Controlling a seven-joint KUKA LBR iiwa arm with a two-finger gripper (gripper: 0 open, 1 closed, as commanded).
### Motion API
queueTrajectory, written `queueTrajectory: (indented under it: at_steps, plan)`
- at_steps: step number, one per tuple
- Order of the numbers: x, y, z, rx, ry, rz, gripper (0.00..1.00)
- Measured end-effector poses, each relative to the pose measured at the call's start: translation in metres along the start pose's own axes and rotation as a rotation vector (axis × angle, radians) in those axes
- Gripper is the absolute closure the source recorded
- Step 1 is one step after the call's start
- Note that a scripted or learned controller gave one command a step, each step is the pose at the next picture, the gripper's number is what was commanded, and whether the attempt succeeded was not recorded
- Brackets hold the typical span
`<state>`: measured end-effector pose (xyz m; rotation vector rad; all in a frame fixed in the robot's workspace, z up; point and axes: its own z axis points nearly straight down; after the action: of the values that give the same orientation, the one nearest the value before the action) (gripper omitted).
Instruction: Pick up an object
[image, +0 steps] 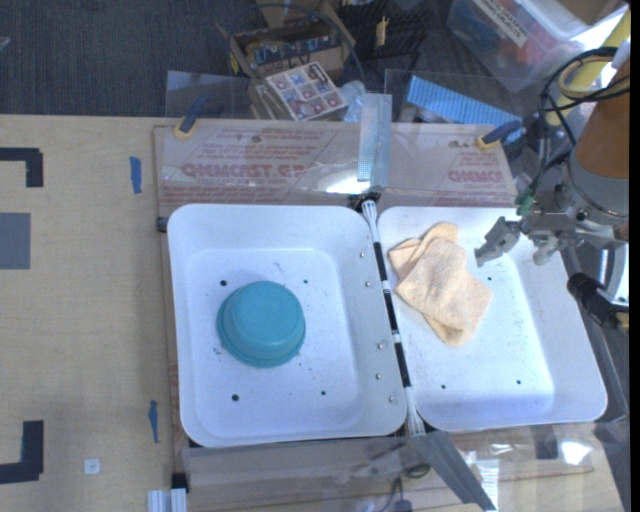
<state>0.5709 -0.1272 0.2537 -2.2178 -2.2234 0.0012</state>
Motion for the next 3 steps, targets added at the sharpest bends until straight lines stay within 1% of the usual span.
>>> queueTrajectory:
  at_steps: [1,2,3]
  plan:
    - [0.048,0.006,0.068,0.001,0.0,-0.055,0.0]
    - [0.047,0.006,0.068,0.0,0.0,-0.054,0.0]
    - [0.096,-0.014,0.048,0.0,0.0,-0.42,0.0]
